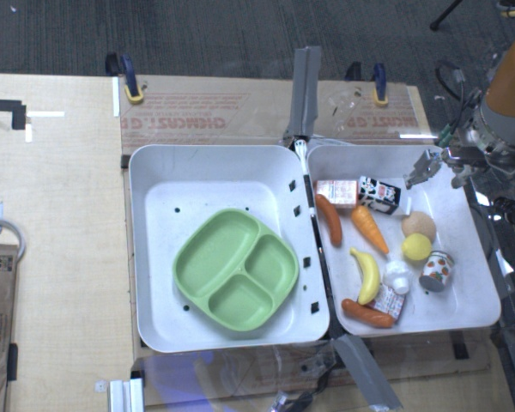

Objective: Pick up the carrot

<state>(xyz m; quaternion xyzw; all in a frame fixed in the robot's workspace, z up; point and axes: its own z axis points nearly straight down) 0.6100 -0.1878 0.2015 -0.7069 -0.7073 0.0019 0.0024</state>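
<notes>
The carrot (370,229) is orange and tapered and lies slantwise in the middle of the right bin (475,230), its thick end toward the back. My gripper (439,172) hangs over the bin's back right corner, up and to the right of the carrot and well apart from it. Its fingers stand open with nothing between them.
Around the carrot lie a red sausage (329,219), a banana (367,275), a black-and-white carton (379,194), a pink box (336,192), a tan ball (419,225), a lemon (417,246), a small can (436,270) and a second sausage (366,314). The left bin (154,230) holds a green divided plate (236,269).
</notes>
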